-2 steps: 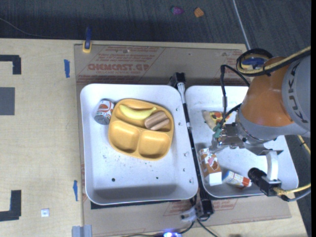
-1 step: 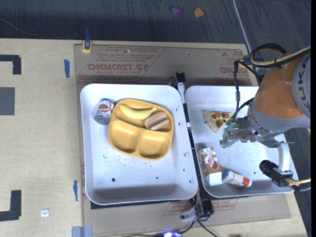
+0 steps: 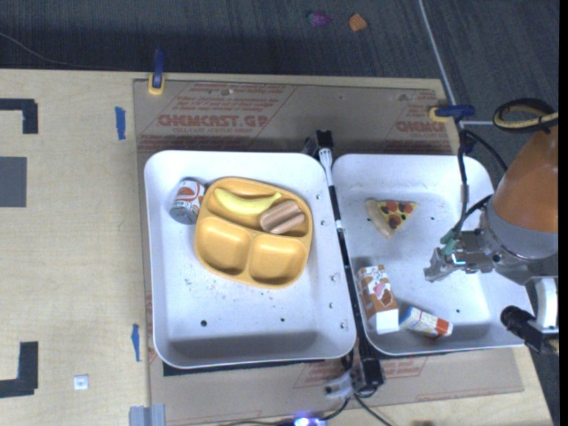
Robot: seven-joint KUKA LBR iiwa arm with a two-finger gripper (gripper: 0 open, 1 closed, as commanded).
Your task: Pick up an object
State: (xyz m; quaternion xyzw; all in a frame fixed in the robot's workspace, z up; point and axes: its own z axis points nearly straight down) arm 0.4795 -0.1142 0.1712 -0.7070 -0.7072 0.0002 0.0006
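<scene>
At right of frame, the grey arm with its orange band [image 3: 531, 189] reaches over the right-hand shallow white bin [image 3: 475, 171], its two-finger gripper [image 3: 444, 263] low above bare bin floor near the bin's right-centre; whether the fingers are spread or pressed together cannot be told, too small and dark against the wrist. Nothing visible between them. Right bin contents: a triangular pizza-slice toy with red and dark toppings [image 3: 391, 214], upper left of that bin, well apart from the gripper; a small brown-and-white carton [image 3: 376, 294] lying along the bin's left wall, lower half; a small white carton with an orange end [image 3: 425, 322] just beside it, toward the bottom edge, tilted. Left-hand white bin [image 3: 169, 327]: a yellow three-compartment plastic plate [image 3: 253, 256] in the upper middle, with a yellow banana [image 3: 241, 202] and a brown hot-dog sausage [image 3: 283, 217] both in its upper compartment, touching. A small red-and-silver can [image 3: 186, 201] lies on its side against the plate's upper left rim. Both bins sit on a brown cardboard sheet [image 3: 266, 114] on the pale wooden bench [image 3: 71, 238].
</scene>
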